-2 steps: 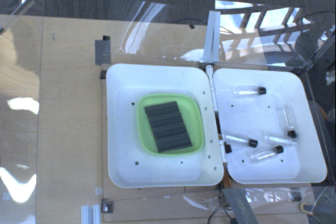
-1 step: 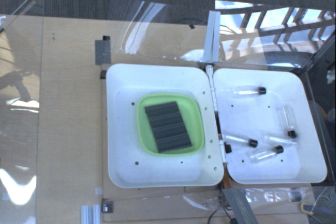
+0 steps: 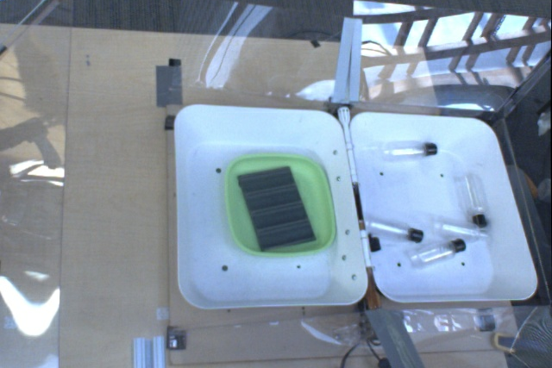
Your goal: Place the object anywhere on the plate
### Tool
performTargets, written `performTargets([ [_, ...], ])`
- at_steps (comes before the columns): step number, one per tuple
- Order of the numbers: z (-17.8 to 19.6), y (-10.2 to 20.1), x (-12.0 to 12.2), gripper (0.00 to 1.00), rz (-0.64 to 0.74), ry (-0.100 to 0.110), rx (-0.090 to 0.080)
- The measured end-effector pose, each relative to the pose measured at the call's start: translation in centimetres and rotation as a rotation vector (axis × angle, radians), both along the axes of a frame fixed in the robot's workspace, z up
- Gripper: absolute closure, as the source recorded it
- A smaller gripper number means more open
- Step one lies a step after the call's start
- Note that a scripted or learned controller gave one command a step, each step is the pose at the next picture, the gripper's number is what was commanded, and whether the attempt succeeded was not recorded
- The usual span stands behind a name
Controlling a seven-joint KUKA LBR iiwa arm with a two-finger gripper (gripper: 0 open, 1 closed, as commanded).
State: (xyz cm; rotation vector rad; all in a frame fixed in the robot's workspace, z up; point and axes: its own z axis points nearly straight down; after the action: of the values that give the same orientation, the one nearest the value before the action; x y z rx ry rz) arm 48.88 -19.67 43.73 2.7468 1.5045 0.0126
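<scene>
A green square plate (image 3: 321,185) sits in the middle of the left white bin (image 3: 198,271). A dark grey ribbed block (image 3: 275,208) lies flat on the plate, tilted slightly. In the right white bin (image 3: 509,271) lie several clear tubes with black caps: one near the back (image 3: 409,151), one upright along the right side (image 3: 475,201), one at the left (image 3: 393,231) and two close together near the front (image 3: 438,252).
A grey metal post (image 3: 348,60) stands behind the seam between the bins. A small dark bracket (image 3: 169,84) sits on the wooden bench at the back left. Cables and a clear bag (image 3: 448,323) lie along the front edge.
</scene>
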Motion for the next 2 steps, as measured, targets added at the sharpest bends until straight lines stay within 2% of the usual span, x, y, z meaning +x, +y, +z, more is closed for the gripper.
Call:
performTargets([
  [2, -0.11, -0.29, -0.04, 0.00, -0.243, 0.001, 0.004],
])
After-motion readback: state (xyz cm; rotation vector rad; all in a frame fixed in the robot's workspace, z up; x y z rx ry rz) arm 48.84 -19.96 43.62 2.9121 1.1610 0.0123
